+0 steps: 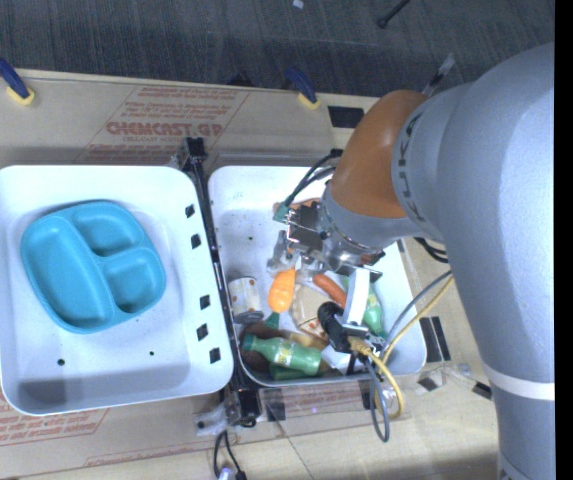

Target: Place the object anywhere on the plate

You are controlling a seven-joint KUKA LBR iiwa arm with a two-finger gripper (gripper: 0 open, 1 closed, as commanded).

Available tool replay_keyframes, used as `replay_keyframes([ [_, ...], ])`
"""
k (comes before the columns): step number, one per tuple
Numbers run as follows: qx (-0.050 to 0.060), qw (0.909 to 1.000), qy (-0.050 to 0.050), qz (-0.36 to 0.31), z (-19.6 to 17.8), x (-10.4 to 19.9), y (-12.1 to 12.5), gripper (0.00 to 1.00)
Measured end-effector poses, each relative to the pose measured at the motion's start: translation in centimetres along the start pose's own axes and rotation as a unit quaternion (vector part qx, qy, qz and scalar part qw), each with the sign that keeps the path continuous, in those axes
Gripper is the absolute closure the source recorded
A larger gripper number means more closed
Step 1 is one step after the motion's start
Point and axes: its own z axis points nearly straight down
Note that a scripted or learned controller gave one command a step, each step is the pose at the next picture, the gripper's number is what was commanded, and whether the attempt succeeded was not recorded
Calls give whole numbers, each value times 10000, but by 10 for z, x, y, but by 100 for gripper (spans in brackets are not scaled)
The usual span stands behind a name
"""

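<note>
You get even, fairly bright overhead light. The two shallow white plastic bins (26, 298) nearly wash out, with soft grey shadow in the left bin's near corner. The big grey arm (486, 208) looks slightly soft; detail is coarse throughout.

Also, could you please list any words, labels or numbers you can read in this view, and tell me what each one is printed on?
"CHEMCAST GP", in large red letters on the brown paper sheet behind the white bins.
Smaller red lines above and below that name on the same sheet: too small to read.
Red print on the paper by the left bin's near edge: too blurred to read.
The green bottle in the right bin shows no legible label.
</note>
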Motion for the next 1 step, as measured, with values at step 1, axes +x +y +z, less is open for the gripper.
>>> replay_keyframes([
  [1,0,10000,1,1,0,0,0,0],
])
